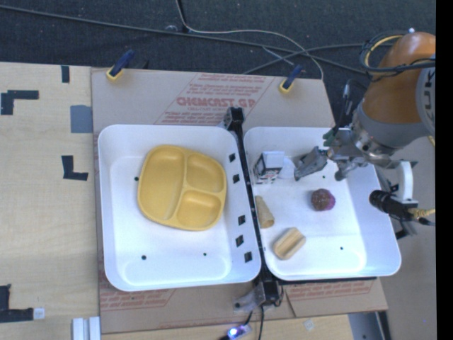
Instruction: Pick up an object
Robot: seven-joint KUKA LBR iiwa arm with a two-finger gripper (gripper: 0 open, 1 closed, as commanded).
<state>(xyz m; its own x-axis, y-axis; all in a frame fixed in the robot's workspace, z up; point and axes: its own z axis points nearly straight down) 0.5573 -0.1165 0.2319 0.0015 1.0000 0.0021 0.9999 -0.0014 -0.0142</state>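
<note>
Inside left bin (120,261): yellow divided plate (182,187).

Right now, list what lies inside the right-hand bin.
In the right bin: a dark round ball, a tan block, a tan piece at the left wall, and a small dark-and-white object. The pincer covers some floor.
</note>
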